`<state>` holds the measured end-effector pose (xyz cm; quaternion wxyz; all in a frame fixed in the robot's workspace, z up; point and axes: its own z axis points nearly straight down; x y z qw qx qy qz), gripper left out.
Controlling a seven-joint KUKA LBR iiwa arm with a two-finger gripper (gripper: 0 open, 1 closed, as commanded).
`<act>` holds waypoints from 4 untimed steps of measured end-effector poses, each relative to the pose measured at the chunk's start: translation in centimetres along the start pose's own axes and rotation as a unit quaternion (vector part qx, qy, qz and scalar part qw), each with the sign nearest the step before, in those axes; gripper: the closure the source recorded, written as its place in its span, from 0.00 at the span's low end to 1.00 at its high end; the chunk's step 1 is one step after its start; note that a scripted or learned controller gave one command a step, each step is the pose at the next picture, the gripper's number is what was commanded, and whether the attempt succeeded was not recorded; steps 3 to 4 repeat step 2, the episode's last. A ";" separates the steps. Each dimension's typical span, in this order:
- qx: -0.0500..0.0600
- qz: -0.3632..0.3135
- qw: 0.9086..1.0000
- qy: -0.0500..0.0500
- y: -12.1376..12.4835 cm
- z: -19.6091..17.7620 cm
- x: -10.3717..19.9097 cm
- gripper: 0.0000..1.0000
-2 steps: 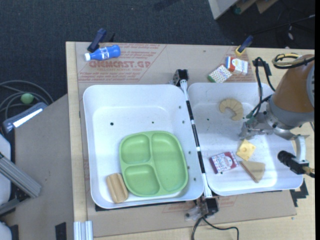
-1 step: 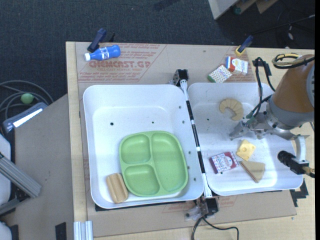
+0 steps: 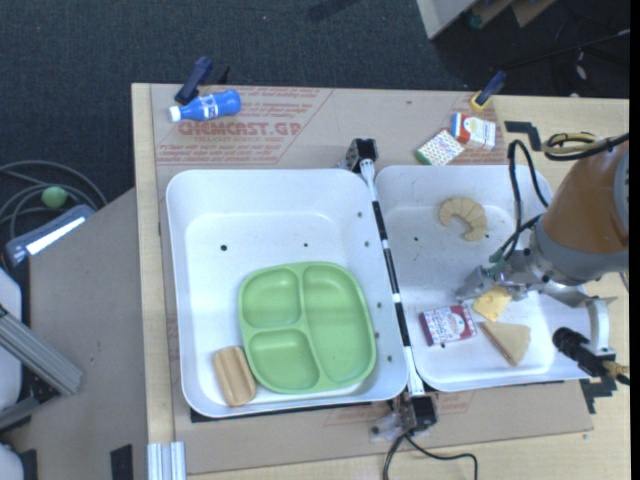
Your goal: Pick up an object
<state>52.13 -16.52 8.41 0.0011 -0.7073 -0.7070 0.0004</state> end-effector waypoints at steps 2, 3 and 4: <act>-0.002 -0.001 1.000 0.000 -0.1 -10.1 7.8 1.00; -0.002 -0.001 1.000 0.000 -0.1 -10.1 7.8 1.00; -0.002 -0.001 1.000 0.000 -0.1 -10.1 7.8 1.00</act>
